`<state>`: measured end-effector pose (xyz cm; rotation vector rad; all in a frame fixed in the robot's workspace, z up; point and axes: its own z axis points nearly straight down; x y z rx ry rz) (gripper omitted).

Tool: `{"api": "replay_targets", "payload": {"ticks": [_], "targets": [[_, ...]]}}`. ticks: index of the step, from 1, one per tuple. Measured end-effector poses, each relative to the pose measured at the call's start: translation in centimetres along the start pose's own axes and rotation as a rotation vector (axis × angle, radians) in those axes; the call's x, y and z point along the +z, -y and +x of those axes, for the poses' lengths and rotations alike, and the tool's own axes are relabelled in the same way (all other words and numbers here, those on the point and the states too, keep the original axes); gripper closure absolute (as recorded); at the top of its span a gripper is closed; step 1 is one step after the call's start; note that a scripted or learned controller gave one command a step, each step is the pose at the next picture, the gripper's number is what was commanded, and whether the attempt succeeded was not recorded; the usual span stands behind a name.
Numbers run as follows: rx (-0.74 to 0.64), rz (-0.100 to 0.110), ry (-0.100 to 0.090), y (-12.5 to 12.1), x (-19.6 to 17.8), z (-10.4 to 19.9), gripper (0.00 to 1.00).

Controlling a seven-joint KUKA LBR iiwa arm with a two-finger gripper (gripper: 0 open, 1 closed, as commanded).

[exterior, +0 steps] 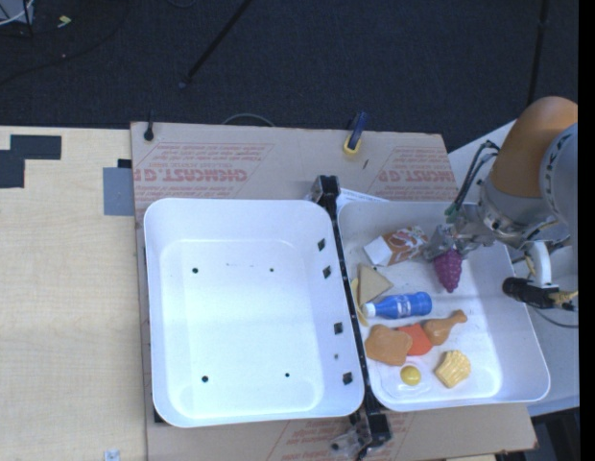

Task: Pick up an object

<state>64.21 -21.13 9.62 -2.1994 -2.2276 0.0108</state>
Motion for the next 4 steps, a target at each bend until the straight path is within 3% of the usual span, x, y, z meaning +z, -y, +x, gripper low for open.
{"api": "replay_targets", "payload": {"ticks": [1,2,3,4], "targets": [[0.01,-0.002,0.002,-0.1,1.1,8.2,1.0],[0.014,-0.01,0.002,1.9,-2.6,5.5,1.0],[0.008,-0.016,0.002,-0.4,-7.6,11.4,1.0],[0.012,-0.008,0.002,3.3,-9.0,17.7,1.0]]}}
